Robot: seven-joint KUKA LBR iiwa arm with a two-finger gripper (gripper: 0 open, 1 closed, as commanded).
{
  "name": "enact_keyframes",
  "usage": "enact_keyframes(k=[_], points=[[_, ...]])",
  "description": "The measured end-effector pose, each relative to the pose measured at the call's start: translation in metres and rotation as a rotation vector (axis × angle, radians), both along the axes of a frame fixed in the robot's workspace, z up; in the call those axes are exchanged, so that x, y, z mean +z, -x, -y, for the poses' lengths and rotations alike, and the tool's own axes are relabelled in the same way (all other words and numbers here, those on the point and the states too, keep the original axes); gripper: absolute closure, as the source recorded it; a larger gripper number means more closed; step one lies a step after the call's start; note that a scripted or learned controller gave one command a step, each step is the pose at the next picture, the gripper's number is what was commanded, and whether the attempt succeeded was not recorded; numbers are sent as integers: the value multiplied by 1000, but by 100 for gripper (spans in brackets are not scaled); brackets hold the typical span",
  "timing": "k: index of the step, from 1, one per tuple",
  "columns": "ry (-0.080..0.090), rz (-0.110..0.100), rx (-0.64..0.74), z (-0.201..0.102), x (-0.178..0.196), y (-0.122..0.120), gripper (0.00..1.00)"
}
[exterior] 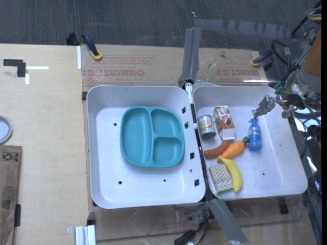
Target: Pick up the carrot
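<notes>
The carrot [233, 149] is orange with a small green top and lies in the middle of the right bin [286, 167], pointing left. A sausage [216, 149] touches its left end and a blue bottle [254, 136] stands just to its right. My gripper [264, 106] hangs above the upper right part of the right bin, up and to the right of the carrot and well apart from it. Nothing sits between its fingers, which stand spread.
A teal divided plate [152, 136] fills the middle of the left bin [102, 152]. The right bin also holds a small can [206, 126], a juice carton [224, 122], a banana [233, 173] and a patterned sponge [220, 178]. Cables hang at the right.
</notes>
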State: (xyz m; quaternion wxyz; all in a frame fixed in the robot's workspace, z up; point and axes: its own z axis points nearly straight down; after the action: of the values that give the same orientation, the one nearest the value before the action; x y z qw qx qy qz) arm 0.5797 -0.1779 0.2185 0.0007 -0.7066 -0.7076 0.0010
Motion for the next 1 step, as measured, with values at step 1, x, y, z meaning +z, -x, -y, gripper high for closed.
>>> enact_keyframes(k=[1], points=[[-1, 0, 239, -15, -26, -3, 0]])
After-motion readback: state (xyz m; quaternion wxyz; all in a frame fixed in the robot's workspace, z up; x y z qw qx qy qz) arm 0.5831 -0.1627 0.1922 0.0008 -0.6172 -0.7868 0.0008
